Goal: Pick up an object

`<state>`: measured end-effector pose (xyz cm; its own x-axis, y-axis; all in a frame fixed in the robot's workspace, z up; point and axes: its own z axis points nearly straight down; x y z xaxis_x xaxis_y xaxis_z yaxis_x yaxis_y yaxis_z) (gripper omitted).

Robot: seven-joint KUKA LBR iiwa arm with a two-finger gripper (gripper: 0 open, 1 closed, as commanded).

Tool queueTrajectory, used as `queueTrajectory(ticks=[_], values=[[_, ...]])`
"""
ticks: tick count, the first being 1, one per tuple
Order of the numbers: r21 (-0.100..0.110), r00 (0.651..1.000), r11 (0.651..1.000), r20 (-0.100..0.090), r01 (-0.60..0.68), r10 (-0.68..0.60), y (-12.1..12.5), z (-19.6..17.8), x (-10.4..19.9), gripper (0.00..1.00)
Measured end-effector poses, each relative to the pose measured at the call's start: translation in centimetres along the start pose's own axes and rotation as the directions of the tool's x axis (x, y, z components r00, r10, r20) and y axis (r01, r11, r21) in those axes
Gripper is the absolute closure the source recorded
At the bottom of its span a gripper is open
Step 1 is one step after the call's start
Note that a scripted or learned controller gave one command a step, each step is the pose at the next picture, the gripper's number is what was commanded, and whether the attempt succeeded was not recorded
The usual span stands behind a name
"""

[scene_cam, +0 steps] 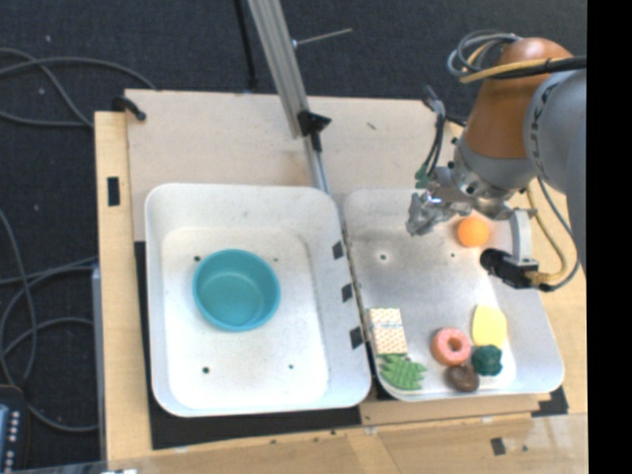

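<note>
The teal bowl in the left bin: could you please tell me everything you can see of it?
The teal bowl is round, plain, smooth and plastic-looking. It stands upright, mouth up, with nothing visible inside. It rests on the floor of the left bin, toward its left-centre, clear of the walls. Nothing else touches it.

I saw the gripper [423,215] hanging over the right bin [415,275], just beside an orange ball [473,231]; the left bin [178,265] held a teal bowl [236,289].

Teal bowl [235,288] in left bin [168,215]; aluminium post [281,52] behind.
</note>
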<state>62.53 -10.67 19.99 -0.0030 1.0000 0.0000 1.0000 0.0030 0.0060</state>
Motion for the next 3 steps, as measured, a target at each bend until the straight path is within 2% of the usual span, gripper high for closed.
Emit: queueTrajectory(ticks=[2, 3], values=[[-0.001, 1.0, 1.0, 0.001, 0.002, -0.002, 0.6, -10.0, 0.5, 1.0], [0.006, 1.0, 1.0, 0.002, 0.001, -0.001, 1.3, -9.1, 4.4, 1.0]])
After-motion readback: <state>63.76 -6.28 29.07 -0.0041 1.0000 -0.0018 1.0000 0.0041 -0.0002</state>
